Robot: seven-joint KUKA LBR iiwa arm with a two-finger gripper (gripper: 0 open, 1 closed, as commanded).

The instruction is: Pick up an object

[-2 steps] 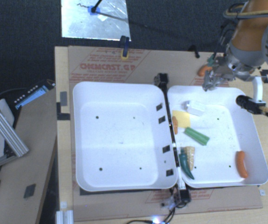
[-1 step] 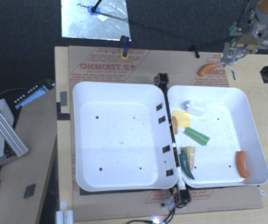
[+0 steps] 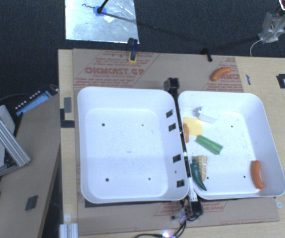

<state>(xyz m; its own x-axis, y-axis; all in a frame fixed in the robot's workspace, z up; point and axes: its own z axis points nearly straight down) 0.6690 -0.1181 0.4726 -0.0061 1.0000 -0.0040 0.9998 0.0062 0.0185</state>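
Gripper (image 3: 275, 28) hangs at 1 o'clock, off the bins; fingers' state can't tell. Right bin (image 3: 268, 128) w/ green block (image 3: 209, 144), sausage (image 3: 256, 174) at 5.

Pincer (image 3: 276, 28) sits at top right corner of view, raised and well off to the side, grey body angled downward-left; arm mostly out of frame.
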